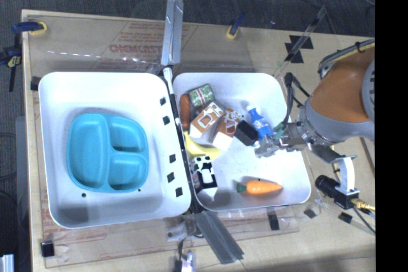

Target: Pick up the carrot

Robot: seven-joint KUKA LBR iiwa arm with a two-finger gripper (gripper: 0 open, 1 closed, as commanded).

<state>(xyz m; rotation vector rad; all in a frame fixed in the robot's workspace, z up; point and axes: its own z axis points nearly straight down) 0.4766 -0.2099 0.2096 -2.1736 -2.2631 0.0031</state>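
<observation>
The arm (341,95) reaches in from the right edge of the view, its orange band showing broad above the grey wrist. The wrist bends leftward and downward, carrying the gripper (266,144) low at the arm's far end. The gripper's small metal parts are too indistinct to read further.

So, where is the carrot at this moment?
The carrot lies in the right bin, near its front wall, below the gripper.
</observation>
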